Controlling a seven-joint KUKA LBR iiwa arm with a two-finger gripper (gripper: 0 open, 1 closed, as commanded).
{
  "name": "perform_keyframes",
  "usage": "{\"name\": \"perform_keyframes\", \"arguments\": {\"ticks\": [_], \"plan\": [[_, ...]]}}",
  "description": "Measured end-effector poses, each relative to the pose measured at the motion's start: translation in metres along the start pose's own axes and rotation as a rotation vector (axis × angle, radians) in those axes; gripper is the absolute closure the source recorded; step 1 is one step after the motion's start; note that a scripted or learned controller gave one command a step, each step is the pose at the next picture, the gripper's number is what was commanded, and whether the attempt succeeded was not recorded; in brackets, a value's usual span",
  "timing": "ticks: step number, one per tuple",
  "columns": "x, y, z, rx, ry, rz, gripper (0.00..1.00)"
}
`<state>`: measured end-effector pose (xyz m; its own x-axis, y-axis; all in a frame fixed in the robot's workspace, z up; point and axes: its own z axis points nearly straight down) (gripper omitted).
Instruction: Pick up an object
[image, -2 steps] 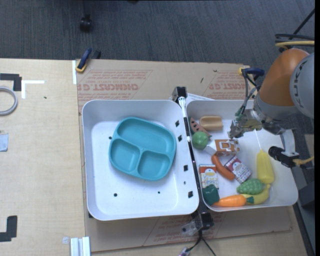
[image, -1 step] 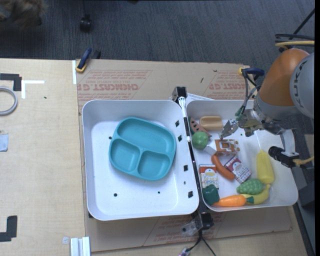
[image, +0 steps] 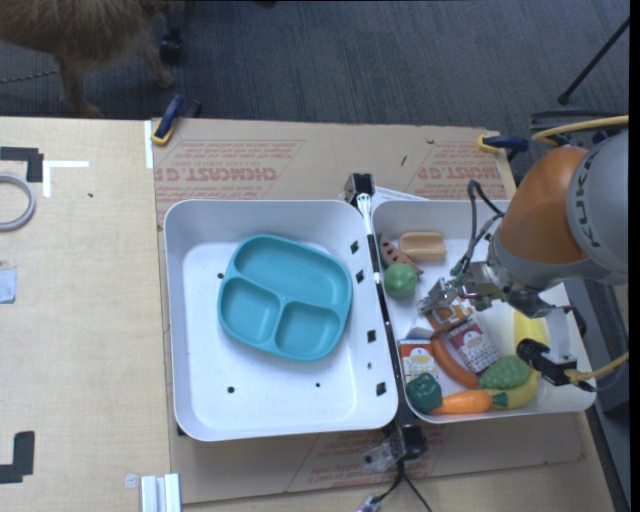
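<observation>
The right bin (image: 440, 212) holds toy food. A tan bread block (image: 422, 245) lies at the back, with a green round fruit (image: 400, 280) just in front of it. Toward the front are a red packet (image: 472, 347), an orange-red sausage (image: 452, 366), a carrot (image: 466, 402), a dark green pepper (image: 423, 392), a light green lumpy piece (image: 505, 374) and a yellow banana (image: 530, 332). My gripper (image: 447, 295) hangs low over the middle of this bin, right of the green fruit and just behind the red packet. I see nothing lifted in it.
The left bin (image: 190, 330) holds a teal divided plate (image: 285, 297). A black clamp (image: 360, 186) joins the bins at the back, and another clamp (image: 400, 445) sits at the front. The grey and orange arm (image: 545, 215) covers the right bin's back right corner. Cardboard lies under both bins.
</observation>
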<state>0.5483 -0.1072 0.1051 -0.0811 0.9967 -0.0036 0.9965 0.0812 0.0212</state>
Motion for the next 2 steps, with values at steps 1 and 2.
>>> {"name": "perform_keyframes", "arguments": {"ticks": [1,2], "plan": [[-0.0026,0.0028,-0.0128,-0.009,-0.006,0.004,1.0],[-0.0025,0.0027,-0.0126,-0.008,-0.005,0.004,0.0]]}}
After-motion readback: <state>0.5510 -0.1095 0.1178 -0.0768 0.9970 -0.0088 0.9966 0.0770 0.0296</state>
